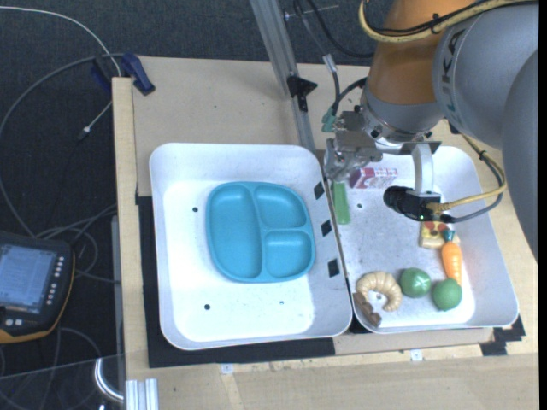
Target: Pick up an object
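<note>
Arm's hanging low over the right bin [487,254], wrist tipped down at the bin's back-left corner, probably lining up on the green stick [341,203] lying just below the fingers [346,162]. Can't tell how wide they're spread or if they've got anything. Croissant [379,290], green balls and carrot [452,260] sit well off toward the front.

A divided plate [259,231] sits mid-left bin [175,314]. In the right bin [491,280], a croissant [380,290] and two round fruits [415,282] line the front edge, a carrot [452,261] behind them.
</note>
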Controlling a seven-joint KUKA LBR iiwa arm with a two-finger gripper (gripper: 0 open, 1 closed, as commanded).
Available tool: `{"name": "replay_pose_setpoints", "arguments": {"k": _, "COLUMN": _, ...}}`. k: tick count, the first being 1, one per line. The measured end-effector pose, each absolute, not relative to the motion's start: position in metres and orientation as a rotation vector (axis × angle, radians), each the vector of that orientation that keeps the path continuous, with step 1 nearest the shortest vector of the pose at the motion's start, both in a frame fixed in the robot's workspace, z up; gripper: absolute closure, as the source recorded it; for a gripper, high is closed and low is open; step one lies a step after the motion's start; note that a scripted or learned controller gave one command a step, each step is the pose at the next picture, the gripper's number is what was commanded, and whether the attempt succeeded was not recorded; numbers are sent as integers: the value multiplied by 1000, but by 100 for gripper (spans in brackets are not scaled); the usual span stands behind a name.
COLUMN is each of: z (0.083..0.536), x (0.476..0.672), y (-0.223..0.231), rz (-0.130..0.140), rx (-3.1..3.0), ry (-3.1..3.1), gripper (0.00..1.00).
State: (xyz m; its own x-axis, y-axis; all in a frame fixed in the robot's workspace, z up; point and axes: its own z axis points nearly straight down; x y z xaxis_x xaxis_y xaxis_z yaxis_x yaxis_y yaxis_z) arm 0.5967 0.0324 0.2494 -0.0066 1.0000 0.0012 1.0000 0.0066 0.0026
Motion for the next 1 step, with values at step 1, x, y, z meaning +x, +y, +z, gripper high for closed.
{"name": "replay_pose_setpoints", "arguments": {"k": 1, "z": 237, "x": 606, "y": 78, "rz": 3, "rx": 2217, "ry": 2224, "gripper": 100}}
